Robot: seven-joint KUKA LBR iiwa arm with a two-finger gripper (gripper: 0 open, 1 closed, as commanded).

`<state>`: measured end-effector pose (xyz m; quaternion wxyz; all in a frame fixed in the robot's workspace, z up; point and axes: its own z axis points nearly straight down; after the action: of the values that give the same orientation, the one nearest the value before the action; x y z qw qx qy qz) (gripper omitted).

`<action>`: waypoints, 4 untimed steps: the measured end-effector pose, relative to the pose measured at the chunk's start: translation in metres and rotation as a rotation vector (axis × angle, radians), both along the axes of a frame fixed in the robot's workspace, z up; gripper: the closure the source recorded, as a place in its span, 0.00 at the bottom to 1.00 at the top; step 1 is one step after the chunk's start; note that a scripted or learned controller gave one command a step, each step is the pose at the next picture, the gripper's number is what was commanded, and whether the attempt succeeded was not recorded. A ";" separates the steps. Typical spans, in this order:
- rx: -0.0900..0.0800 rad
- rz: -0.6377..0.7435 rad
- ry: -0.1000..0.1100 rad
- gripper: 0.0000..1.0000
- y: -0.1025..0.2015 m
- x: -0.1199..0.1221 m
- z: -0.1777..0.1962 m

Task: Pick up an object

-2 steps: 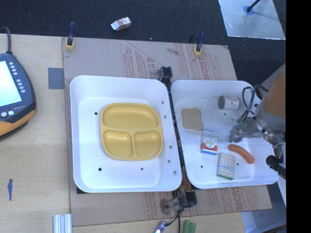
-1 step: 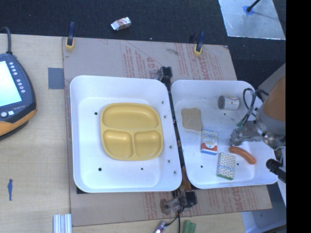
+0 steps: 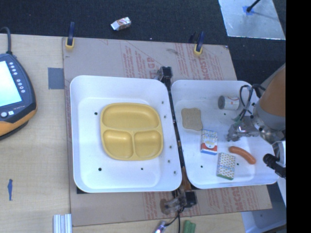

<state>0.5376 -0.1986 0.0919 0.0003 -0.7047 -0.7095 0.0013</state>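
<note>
Here, smooth orange sausage [image 3: 242,154] beside metal hand [image 3: 238,132], white bin [image 3: 194,176].

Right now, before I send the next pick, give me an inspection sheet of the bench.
Surface: cardboard sheet clamped on a wooden bench, bearing the left bin and the right bin.
Job's things: in the right bin, tan sponge, small carton, patterned box, sausage, small can, all lying apart.
Clutter: yellow divided plate in the left bin; crumpled wrapper on the dark floor.
Grippers: gripper over the right bin, above the sausage; nothing seen held.
Cables: loops by the wrist.
Surroundings: teach pendant at the left.
</note>
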 end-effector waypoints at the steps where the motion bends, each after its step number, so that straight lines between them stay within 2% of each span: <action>1: 0.002 -0.004 -0.001 1.00 0.005 -0.001 0.058; 2: 0.002 -0.003 0.001 1.00 0.007 -0.024 0.074; 3: 0.002 0.001 0.001 1.00 0.085 -0.041 0.112; 4: 0.001 0.000 0.002 0.00 0.084 -0.041 0.112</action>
<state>0.4968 -0.1147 0.2041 0.0013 -0.7047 -0.7095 0.0015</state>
